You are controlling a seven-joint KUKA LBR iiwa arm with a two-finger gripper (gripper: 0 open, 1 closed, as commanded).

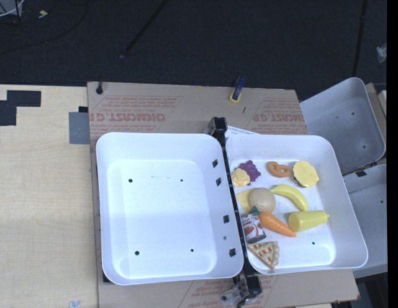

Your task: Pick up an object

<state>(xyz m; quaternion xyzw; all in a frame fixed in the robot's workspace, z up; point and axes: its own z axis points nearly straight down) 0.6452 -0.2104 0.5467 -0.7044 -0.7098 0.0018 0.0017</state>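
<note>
Two white bins: left bin (115, 172), right bin (340, 191). All toy food in right bin, ten pieces counted:
- one purple grape bunch (250, 169)
- one pretzel (278, 169)
- one yellow round slice (305, 173)
- one pale yellow piece (241, 178)
- one banana (290, 196)
- one potato (262, 199)
- one carrot (276, 223)
- one corn cob (307, 220)
- one printed packet (253, 228)
- one pizza slice (264, 253)

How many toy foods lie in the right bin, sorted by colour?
Yellow: 4 (plastic banana, plastic corn cob, round slice, small piece)
Orange: 2 (plastic carrot, pretzel)
Purple: 1 (grape bunch)
Tan: 2 (potato, pizza wedge)
Total: 9
</note>
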